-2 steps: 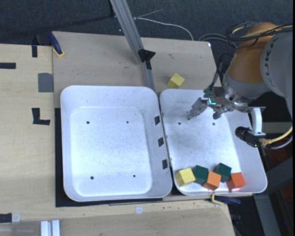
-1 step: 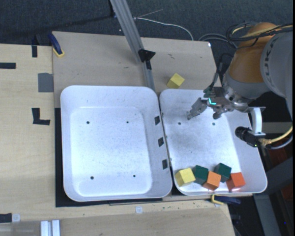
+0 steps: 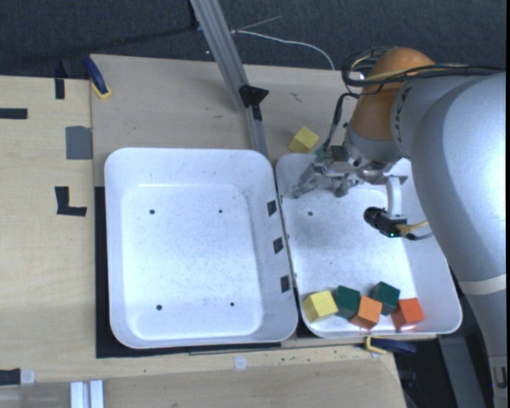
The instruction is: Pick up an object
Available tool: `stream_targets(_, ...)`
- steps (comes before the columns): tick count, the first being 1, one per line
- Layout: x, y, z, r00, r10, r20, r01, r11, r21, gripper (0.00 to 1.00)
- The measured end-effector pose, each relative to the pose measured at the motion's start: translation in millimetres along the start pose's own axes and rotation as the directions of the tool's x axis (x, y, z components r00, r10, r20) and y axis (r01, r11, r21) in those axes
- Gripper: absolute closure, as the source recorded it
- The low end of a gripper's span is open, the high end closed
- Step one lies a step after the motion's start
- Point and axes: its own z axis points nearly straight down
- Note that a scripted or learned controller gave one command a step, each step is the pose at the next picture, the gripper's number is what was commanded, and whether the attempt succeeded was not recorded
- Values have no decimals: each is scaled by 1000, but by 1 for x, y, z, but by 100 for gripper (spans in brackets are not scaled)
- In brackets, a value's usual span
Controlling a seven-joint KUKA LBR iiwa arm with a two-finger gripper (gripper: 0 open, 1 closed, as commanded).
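Hovering at the right bin's (image 3: 425,253) upper edge, the end effector (image 3: 327,179), fingers' state unclear, should descend squarely over one cube (image 3: 320,304) at lower right.

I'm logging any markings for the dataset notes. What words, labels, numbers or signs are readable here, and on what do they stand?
None: no readable text shows in this view.
Coloured blocks in the right bin: plain faces, no print.
Yellow block on the bench beyond the bins: no print.
Black tape pieces on the wooden bench: bare shapes, not letters.
Arm and claw: any label is too small or blurred to tell.
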Motion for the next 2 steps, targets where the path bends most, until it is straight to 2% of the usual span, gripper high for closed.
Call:
stream_targets(1,42,-8,-111,1000,-1,-1,1,1000,-11,0)
stream_targets(2,32,12,-149,1000,1,1,-1,1000,-8,0)
